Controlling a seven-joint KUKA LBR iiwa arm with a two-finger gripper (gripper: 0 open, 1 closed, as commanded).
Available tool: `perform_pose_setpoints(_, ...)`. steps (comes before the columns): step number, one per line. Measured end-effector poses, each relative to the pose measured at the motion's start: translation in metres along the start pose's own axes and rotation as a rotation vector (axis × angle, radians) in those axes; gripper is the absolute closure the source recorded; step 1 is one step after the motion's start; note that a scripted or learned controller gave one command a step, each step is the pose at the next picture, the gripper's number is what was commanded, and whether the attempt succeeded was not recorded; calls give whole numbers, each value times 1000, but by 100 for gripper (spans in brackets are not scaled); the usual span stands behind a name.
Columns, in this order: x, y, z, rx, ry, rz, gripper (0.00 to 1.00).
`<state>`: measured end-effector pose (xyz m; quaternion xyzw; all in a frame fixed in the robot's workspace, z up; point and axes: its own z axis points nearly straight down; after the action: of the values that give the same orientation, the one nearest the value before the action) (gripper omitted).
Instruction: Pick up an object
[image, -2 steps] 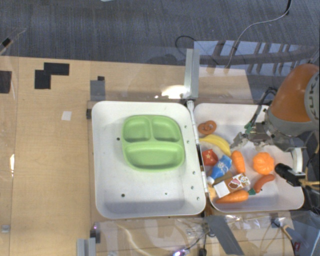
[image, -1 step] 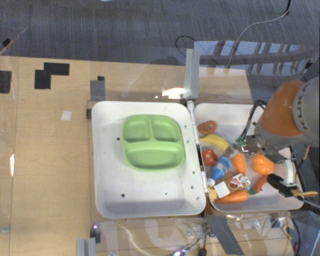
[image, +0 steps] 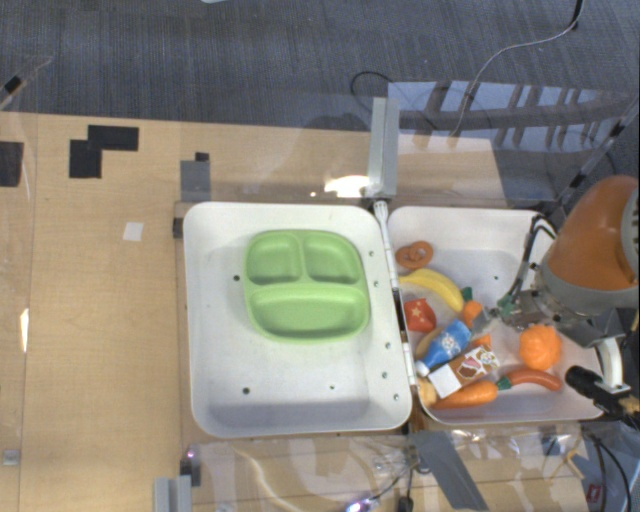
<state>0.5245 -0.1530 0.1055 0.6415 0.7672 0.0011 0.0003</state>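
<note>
Below me I see a green plate (image: 305, 284) in a white bin (image: 215, 395), a yellow banana (image: 436, 286), an orange ball (image: 540, 347), a carrot (image: 468, 394).

two bins (image: 200, 330), one green tray (image: 305, 284), one banana (image: 436, 286)

Single fixed camera above bench (image: 90, 330), looking down at slant, both white bins (image: 210, 400) fully framed.
</note>
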Motion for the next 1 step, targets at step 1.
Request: perform_pose_setpoints(1, 0, 2, -9, -4, 0, 0, 100)
